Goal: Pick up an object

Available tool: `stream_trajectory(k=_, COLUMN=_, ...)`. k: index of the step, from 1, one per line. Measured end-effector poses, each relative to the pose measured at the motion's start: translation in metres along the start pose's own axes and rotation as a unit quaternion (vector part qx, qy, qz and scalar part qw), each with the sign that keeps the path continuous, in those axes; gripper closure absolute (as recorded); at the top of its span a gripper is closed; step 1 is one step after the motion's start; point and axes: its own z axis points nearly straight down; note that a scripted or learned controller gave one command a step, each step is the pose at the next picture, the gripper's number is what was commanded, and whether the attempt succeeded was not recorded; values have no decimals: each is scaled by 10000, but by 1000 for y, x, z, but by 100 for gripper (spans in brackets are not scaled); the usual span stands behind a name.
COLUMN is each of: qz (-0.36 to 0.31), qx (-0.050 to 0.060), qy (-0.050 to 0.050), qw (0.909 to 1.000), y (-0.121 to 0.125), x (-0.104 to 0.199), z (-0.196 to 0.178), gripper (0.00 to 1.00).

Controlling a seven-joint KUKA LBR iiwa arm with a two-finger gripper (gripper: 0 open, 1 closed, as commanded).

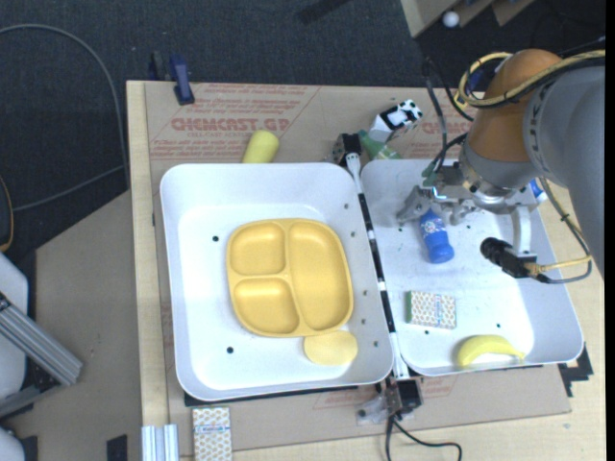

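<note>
A blue bottle (439,242) with a pale cap lies in the right bin (553,305), near its back. My gripper (438,206) hangs right over the bottle's cap end, open, with one finger on each side of it and nothing clamped between them. Nearer the front of the same bin lie a green patterned square packet (431,309) and a yellow banana (488,351). The left bin (192,257) holds a yellow divided plate (288,277) and a pale yellow disc (331,348) at its front edge.
Behind the bins on the brown board lie a yellow cylinder (259,147), a blue clip (180,78) and a small white and black toy (398,118) with green beside it. A patterned packet (211,431) lies in front of the left bin.
</note>
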Motion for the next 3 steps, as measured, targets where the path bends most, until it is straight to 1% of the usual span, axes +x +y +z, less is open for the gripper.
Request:
stream_trajectory(k=1, qz=9, qx=-3, qy=-2, qw=10000, y=-15, x=4, z=12, gripper=0)
stream_trajectory(k=2, qz=12, qx=-13, qy=-4, qw=10000, y=-14, x=4, z=1, gripper=100)
stream_trajectory(k=3, qz=-2, qx=-26, qy=-5, qw=10000, y=-35, x=72, z=-89, gripper=100)
